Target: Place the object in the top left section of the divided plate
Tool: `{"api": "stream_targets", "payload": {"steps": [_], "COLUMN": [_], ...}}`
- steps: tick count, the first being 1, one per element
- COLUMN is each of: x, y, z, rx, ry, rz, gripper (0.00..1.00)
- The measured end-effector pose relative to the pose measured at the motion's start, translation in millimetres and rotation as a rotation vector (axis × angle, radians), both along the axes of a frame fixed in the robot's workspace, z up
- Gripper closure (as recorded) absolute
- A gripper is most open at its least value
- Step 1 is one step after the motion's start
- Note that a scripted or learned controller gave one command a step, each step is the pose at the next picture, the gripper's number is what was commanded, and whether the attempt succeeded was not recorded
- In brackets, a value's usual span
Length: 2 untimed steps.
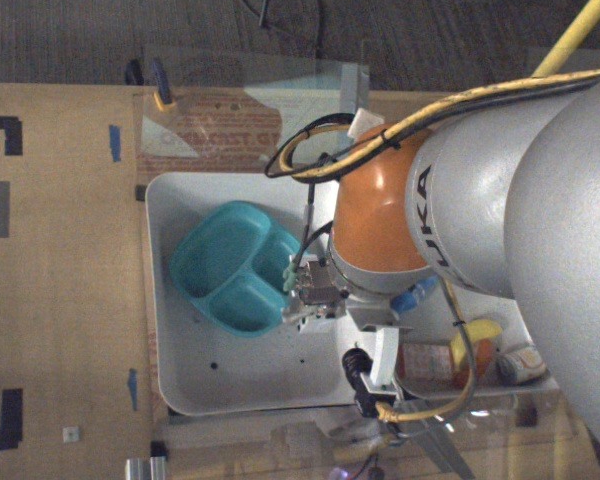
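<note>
Arm over the plate, about to put something down

In the camera view, the pincer hangs at the right edge of the teal plastic divided plate, which lies in the shallow white bin. It is hard to tell if the pincer is spread or pinching, and the object cannot be made out. The step looks like the reach to the plate. Next, the arm likely needs to move over the top left section and let go.
</note>
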<state>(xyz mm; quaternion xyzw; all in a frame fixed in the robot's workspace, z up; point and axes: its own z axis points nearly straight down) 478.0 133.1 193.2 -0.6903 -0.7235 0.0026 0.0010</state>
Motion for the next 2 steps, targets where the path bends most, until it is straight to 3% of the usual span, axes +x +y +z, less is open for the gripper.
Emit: {"api": "stream_targets", "payload": {"steps": [1,2], "x": [-6.0,0.7], "y": [4.5,-19.9], "z": [-84.6,70.6], "rx": [-0.007,-0.001], "ry": [0.022,0.001], "rz": [-0.109,-0.035], "gripper": [1.00,1.00]}}
